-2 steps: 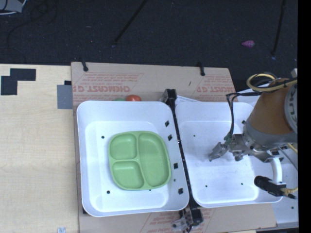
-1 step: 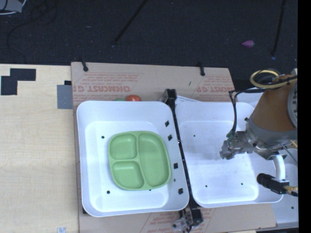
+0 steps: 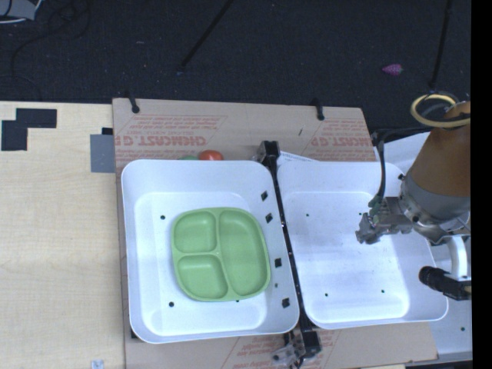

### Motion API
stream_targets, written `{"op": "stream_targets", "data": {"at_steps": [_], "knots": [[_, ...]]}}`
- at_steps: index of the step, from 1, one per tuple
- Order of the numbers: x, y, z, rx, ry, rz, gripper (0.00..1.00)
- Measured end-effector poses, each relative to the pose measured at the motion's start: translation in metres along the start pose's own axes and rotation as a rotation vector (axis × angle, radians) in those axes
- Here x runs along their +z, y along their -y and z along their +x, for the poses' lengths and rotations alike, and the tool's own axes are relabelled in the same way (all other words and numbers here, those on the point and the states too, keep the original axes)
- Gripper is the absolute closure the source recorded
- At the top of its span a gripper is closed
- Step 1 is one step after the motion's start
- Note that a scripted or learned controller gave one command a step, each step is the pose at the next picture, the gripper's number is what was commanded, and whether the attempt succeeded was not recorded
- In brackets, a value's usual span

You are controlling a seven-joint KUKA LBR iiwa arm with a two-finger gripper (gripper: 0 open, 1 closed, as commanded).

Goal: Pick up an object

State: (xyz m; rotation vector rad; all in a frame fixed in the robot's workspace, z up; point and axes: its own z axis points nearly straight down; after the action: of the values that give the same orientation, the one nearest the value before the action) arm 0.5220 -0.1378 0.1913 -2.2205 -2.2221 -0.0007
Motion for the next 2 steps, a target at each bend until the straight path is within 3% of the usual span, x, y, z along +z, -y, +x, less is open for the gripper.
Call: {"op": "stream_targets", "data": {"at_steps": [2], "knots": [[-0.082,-0.011,0.002,0.000,0.001,0.000,1.00]]}}
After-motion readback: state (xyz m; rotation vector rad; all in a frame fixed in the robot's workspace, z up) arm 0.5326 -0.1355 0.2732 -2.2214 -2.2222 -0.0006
